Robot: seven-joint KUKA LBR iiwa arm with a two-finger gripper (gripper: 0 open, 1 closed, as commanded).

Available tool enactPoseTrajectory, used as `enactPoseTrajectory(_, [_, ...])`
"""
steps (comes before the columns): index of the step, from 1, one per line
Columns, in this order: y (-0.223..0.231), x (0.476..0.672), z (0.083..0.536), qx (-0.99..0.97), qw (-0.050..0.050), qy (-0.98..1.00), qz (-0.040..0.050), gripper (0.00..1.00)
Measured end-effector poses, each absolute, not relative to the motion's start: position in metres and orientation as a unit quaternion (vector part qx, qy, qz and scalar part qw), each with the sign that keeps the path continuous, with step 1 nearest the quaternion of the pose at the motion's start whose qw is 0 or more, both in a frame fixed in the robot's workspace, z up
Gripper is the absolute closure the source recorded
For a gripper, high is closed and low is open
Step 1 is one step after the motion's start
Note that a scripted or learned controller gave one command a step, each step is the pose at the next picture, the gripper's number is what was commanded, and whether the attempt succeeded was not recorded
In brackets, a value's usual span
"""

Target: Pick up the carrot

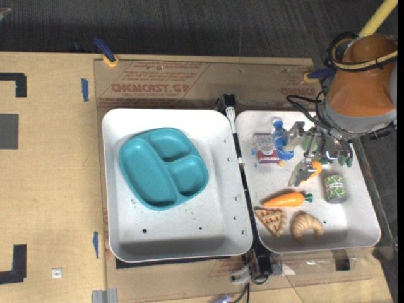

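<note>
The carrot (287,199), orange with a small green top at its right end, lies flat in the lower middle of the right bin (366,229). My gripper (307,168) hangs over the middle of that bin, just above and slightly right of the carrot and apart from it. A small orange bit shows at the gripper's tip. The arm's orange band sits above it at the upper right.
Around the carrot lie a pizza slice (270,220), a croissant (306,226), a green can (335,188), a red and white packet (266,150) and a blue bottle (278,133). The left bin (120,232) holds a teal divided plate (165,166).
</note>
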State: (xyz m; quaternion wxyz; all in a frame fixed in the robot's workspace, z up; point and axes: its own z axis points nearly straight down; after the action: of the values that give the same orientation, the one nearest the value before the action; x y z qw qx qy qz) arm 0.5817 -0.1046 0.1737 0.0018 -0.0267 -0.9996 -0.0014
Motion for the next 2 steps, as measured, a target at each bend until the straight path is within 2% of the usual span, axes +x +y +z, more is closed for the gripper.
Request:
enactPoseTrajectory(1, [-0.12, 0.537, 0.098, -0.029, -0.009, -1.0, 0.0003, 0.0])
enactPoseTrajectory(2, [-0.12, 0.542, 0.112, -0.028, -0.017, -0.999, 0.0019, 1.0])
